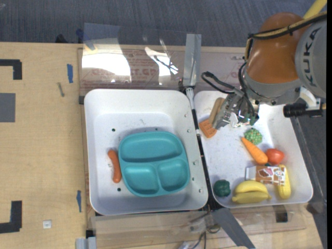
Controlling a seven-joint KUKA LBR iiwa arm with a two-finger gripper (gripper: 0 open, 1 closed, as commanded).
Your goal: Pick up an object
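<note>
My gripper [227, 114] hangs low over the upper left part of the right bin [300, 154], under the orange wrist. Right beside it on the left lies a tan and orange toy food piece [210, 124], close to the bin's left wall; whether they touch is unclear. Further right and nearer the front lie a green broccoli [253, 136], an orange carrot [254, 149], a red tomato [275, 156], a small carton [270, 174], a yellow corn cob [284, 184], a banana [250, 191] and a dark green pepper [222, 188].
The left bin [98, 113] holds a teal divided plate [154, 162] and an orange sausage [114, 166] at the plate's left. A metal divider post [191, 61] stands between the bins at the back. Wooden bench surface [36, 154] stretches to the left.
</note>
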